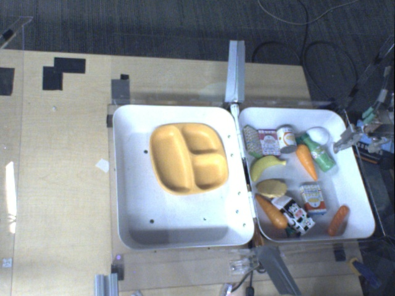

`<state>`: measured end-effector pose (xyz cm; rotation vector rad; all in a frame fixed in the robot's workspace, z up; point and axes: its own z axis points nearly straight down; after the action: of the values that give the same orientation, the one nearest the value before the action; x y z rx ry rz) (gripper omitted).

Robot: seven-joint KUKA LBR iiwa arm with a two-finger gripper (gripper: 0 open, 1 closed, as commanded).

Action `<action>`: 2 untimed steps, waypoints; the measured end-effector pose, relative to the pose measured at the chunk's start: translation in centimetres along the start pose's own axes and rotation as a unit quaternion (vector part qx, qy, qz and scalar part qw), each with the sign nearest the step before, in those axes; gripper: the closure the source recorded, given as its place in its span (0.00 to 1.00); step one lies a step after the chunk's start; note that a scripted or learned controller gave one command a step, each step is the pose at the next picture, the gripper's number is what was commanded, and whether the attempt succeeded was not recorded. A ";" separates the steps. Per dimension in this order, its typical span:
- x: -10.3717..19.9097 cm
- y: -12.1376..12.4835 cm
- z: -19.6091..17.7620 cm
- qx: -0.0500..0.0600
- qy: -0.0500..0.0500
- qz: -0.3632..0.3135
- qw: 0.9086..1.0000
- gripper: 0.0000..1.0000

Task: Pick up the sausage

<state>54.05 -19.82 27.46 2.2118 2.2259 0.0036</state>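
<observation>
Two white bins sit side by side on the bench, and the right bin (364, 190) is crowded with toy groceries. The gripper (353, 138) hovers at that bin's far right rim; whether it is open or closed cannot be told at this size.

The sausage (337, 221), a reddish-brown link, lies well below the gripper in the view, by the bin's near right corner and apart from its neighbours. It is probably a light, stiff, smooth plastic piece, so it may roll or slip, and a grasp across its middle looks the safest.

A green bottle (321, 154) and a carrot (305, 161) lie just left of the gripper. Two red-labelled cartons (270, 143) (313, 198) carry print too small to read.
</observation>
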 end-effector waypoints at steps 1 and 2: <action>-0.6 1.5 11.6 0.002 0.000 0.333 0.943 0.00; 1.9 4.9 11.2 0.001 0.000 0.576 0.818 0.00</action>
<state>58.99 -17.94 16.29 3.0931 0.5474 0.0037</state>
